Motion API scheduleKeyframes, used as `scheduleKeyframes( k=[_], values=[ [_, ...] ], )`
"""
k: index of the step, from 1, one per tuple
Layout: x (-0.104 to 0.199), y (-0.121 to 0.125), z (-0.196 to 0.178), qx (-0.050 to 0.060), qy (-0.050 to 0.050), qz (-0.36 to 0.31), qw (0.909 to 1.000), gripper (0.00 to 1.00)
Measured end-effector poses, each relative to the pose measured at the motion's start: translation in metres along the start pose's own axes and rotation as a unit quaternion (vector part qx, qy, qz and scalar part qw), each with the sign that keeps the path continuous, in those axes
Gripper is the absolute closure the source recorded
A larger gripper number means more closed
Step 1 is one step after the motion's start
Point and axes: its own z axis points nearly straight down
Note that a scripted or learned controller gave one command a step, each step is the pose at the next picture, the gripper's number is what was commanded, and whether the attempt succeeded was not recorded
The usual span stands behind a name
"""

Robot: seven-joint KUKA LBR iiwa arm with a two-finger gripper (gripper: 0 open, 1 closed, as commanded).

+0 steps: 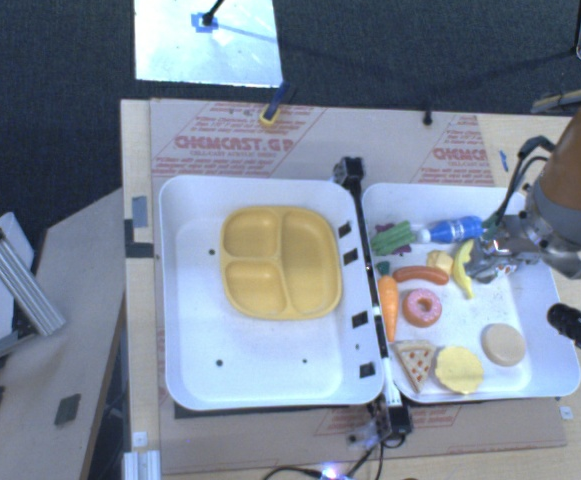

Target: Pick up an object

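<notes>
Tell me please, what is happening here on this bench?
A robot arm reaches in from the right, with its gripper low over the right bin, close to a yellow banana. Whether it holds anything cannot be told. That bin is full of toy food: a carrot, a sausage, a pink donut, a pizza slice and others. The left bin holds a yellow divided plate.

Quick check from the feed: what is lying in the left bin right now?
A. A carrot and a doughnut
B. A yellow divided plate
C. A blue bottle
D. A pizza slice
B: the yellow divided plate lies alone in the left bin, while the carrot, doughnut, blue bottle and pizza slice all sit in the right bin.
</notes>
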Motion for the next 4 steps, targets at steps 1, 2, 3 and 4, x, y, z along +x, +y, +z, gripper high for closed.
scheduleKeyframes(
  k=[1,2,3,4],
  values=[
    [0.05,0.023,0.009,0.001,0.001,-0.002,1.0,1.0],
    [0.097,0.05,-0.007,0.0,0.001,-0.002,1.0,1.0],
    [0.106,0.06,-0.006,0.001,0.001,0.0,1.0,1.0],
    [0.091,0.056,0.01,0.002,0.0,0.003,1.0,1.0]
  ],
)
